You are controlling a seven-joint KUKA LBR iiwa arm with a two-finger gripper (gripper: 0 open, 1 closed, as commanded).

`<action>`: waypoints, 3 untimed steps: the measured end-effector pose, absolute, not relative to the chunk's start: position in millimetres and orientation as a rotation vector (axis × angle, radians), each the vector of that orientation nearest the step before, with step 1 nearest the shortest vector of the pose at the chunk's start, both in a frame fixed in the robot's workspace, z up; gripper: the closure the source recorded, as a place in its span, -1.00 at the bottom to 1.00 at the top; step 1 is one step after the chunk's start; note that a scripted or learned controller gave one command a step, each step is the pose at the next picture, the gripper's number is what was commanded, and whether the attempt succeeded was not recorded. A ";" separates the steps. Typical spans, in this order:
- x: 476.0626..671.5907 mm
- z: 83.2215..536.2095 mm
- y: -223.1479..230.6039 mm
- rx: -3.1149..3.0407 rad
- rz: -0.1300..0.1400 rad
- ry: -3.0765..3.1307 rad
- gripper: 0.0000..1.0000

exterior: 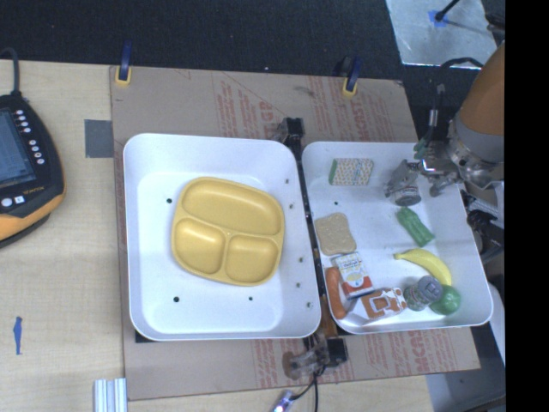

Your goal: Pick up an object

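Observation:
My gripper [418, 189] hangs over the far right part of the right bin [377, 154], open, with nothing between its fingers. Just below it lies a green pickle-like piece [414, 227], then a yellow banana [425, 264]. A speckled pale green pad [351, 172] lies at the bin's far left, a tan bread slice [334, 233] below it. Along the near side are an orange carrot-like stick [334, 292], a small white carton [353, 272], an orange-and-white box [382, 303], a grey lump [420, 293] and a green ball [448, 299].
The left bin [150, 157] holds a yellow divided tray [227, 230]. A tablet controller [21, 166] rests on the bench at far left. Two clamps [349, 75] pin the cardboard sheet at the back. The arm comes in from the right edge.

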State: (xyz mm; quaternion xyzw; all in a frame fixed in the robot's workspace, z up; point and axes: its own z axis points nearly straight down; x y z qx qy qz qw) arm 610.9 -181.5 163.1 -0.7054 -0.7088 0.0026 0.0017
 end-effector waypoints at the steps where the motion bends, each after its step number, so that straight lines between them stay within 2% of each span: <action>1: 635.5 161.4 -198.0 -2.215 0.002 -2.225 -1.00; 2: 609.4 119.7 -211.9 -2.214 0.007 -2.225 -1.00; 3: 644.3 91.7 -196.0 -2.214 0.006 -2.227 -1.00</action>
